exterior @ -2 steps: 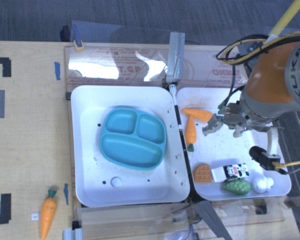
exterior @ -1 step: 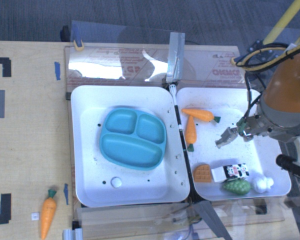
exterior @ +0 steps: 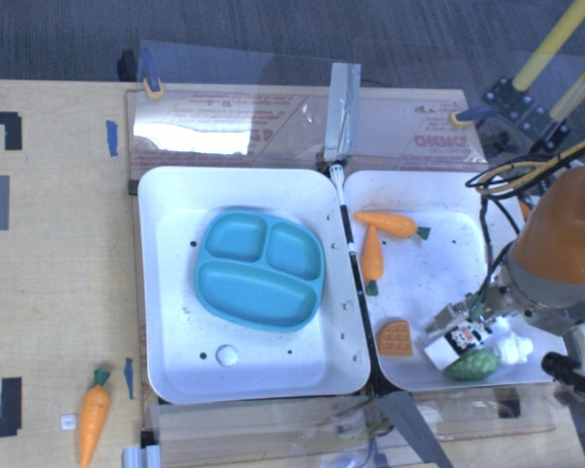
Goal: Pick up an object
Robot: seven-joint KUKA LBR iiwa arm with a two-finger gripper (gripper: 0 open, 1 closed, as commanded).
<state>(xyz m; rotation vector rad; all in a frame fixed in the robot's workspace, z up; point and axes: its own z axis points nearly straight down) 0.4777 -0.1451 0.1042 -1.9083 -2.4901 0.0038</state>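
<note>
Nearest you, bottom left on the bench outside the bins, lies a spare toy carrot point(exterior: 94, 413), well apart from the arm. Left bin point(exterior: 166, 291) holds a blue divided plate point(exterior: 261, 269). Right bin point(exterior: 439, 237) has two carrots point(exterior: 390, 224) near its top left and a waffle piece point(exterior: 394, 338) lower down. Gripper point(exterior: 465, 328) sits low in the right bin's bottom right corner; a green leafy veg point(exterior: 471, 365) lies just below and slightly right of it, touching or nearly so, long axis roughly L-R. Probably the target, since it's closest. Whether the gripper is released or clenched: you can't tell, too cluttered w/ white bits around it.
</note>
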